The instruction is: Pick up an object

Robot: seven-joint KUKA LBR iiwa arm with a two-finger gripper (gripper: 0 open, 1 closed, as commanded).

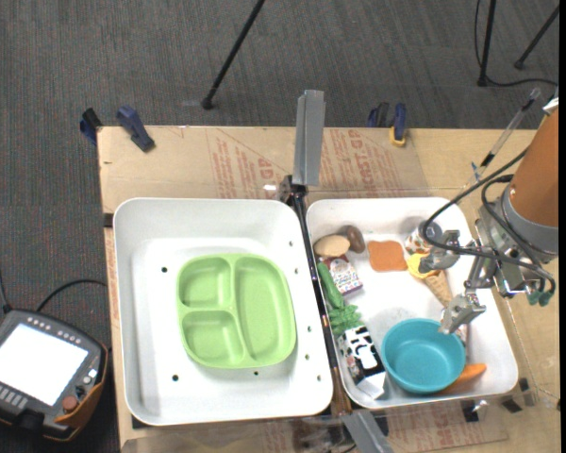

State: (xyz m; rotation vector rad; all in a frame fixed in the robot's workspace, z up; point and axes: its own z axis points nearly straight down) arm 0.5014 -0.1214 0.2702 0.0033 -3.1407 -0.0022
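the end effector (460,311) is hanging over the right bin (396,206), just above the blue bowl (423,357)'s right rim. a green divided plate (236,310) is lying in the left bin (141,253).

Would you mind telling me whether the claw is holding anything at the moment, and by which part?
Nothing visibly sits in the claw; it hangs by the blue bowl's rim.

Blue clamps (133,126) pin a cardboard-covered surface (212,159) above grey carpet (94,45) — a handheld control pendant (40,371) lies at lower left, tripod legs (238,41) beyond.
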